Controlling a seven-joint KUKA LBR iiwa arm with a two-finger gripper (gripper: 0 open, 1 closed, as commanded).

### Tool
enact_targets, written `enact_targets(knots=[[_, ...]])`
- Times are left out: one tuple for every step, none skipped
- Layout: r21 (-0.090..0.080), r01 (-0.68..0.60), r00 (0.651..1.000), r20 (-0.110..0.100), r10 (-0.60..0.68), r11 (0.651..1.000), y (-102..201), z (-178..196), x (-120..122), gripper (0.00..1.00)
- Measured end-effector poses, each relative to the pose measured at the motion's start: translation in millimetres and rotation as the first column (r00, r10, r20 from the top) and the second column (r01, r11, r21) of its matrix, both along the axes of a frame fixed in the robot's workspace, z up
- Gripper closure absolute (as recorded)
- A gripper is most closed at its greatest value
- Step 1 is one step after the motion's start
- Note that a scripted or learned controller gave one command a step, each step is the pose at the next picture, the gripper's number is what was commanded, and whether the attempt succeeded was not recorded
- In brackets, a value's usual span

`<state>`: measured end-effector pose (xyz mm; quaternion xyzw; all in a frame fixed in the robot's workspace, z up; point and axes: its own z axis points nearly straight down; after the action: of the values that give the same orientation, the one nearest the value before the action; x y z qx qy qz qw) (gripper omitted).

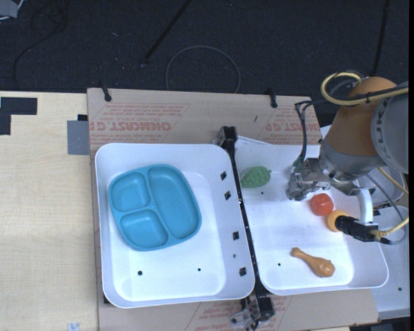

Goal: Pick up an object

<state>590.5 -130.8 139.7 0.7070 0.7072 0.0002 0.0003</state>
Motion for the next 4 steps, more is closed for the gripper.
enact_targets(knots=[[-0.001,0.004,1.000,0.002,-0.004,1.000,-7,56,-8,1.00],[-0.001,0.000,1.000,0.003,0.000,1.000,-8,106,-7,1.00],[0.003,-0.004,1.000,-0.004,0.004,1.000,51,106,-9,1.00],[0.002,-0.003,1.000,-0.005,0.003,1.000,94,106,-15,1.00]])
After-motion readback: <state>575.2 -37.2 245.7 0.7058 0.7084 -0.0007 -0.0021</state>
